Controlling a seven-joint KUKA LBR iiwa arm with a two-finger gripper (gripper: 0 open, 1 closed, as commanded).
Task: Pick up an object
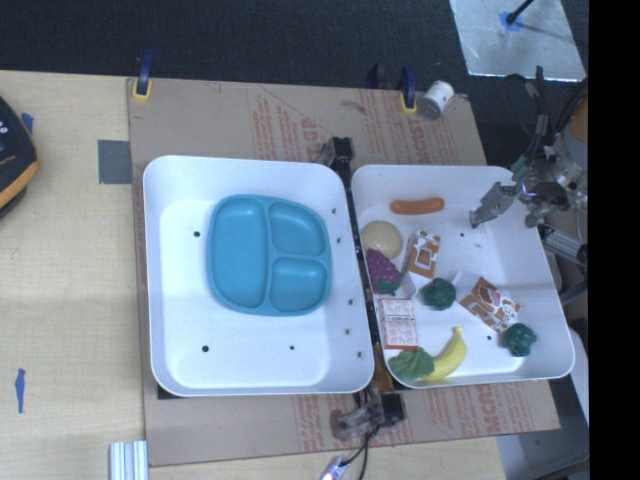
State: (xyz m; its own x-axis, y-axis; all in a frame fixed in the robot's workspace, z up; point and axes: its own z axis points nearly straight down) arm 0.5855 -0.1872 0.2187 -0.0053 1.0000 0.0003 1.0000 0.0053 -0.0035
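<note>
The right bin [530, 258] holds several toy foods. An orange sausage [417, 206] lies at its back, with a beige bun [380, 236] and purple grapes [381, 268] along the left wall. A small printed carton [423, 253] stands beside them. Toward the front lie a dark green broccoli piece [437, 293], a printed packet [490, 303], a second green piece [519, 339], a yellow banana [447, 355], a green leafy piece [410, 363] and a white-red box [399, 323]. My gripper [492, 206] hovers over the bin's back right area, right of the sausage, with nothing seen in it.
The left bin [170, 268] holds a blue sectioned plate [270, 254]. The ridge between the two bins runs down the middle [352, 268]. A clamp and a roll of tape [436, 97] sit behind the right bin. The arm's body stands at the right edge [560, 183].
</note>
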